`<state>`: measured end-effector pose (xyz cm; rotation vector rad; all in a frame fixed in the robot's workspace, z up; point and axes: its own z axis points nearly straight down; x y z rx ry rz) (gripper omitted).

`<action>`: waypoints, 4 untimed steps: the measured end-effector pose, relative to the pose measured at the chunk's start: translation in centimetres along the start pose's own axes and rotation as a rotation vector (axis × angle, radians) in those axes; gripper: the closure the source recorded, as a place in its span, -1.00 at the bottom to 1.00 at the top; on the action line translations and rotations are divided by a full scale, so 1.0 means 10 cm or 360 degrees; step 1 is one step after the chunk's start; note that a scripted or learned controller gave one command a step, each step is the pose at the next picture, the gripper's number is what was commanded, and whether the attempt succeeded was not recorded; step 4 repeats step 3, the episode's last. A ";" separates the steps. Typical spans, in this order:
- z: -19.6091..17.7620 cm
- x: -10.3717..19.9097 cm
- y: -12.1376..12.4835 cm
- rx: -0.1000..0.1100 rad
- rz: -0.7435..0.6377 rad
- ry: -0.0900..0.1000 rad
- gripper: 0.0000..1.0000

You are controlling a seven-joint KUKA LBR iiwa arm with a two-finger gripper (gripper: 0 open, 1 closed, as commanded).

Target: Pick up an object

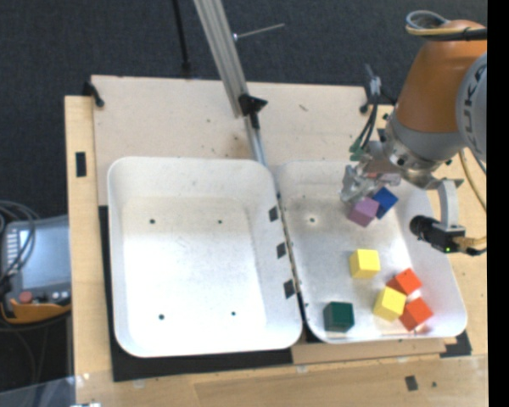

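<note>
Wooden bench [195,117] is carrying two shallow white bins side by side, left bin [127,227] and right bin [314,202], rims touching. Slanted aluminium post [225,49] is standing behind them.

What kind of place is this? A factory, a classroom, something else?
Most likely a robotics lab or test bench, not a factory. A robot arm reaches over two white bins holding small coloured blocks, a camera pole stands at the back, and a control pendant with loose cables lies on the floor.
</note>
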<state>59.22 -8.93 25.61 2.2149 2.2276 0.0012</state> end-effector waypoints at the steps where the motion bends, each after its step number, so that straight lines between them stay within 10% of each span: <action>1: -0.03 0.53 -0.08 0.0000 -0.0002 0.0001 1.00; 3: 0.11 1.63 -0.02 0.0005 -0.0002 0.0000 1.00; 4: 0.11 1.63 -0.02 0.0005 -0.0002 0.0000 1.00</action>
